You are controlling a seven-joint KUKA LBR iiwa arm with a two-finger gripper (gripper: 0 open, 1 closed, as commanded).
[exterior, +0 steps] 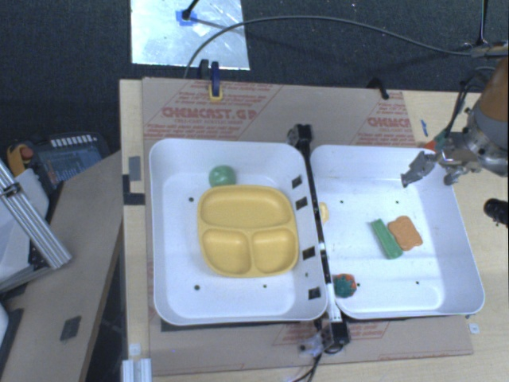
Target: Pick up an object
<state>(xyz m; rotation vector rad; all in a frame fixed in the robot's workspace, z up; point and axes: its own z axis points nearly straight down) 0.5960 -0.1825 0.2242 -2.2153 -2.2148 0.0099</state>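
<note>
A KUKA arm's two-finger gripper (432, 170) hangs over the upper right part of the right bin (453, 293), its fingers (413, 172) spread apart with nothing between them, so the pick-up has yet to happen. The nearest candidates lie below the fingers and slightly to their left in the camera view: a green block (386, 239) set on a slant, with a flat orange piece (406, 232) touching its right side. Further below and well to the left of the fingers, a small teal-and-red toy (343, 286) sits against the bin's lower left corner. A small yellow object (322, 212) peeks out at the divider between the bins, left of the fingers. Far to the left, in the left bin (171, 293), rest a yellow compartment tray (245, 229) and a green ball (222, 175) just above it. By the look of things, everything remains to be done: choosing a target, descending, closing on it and lifting it clear.
</note>
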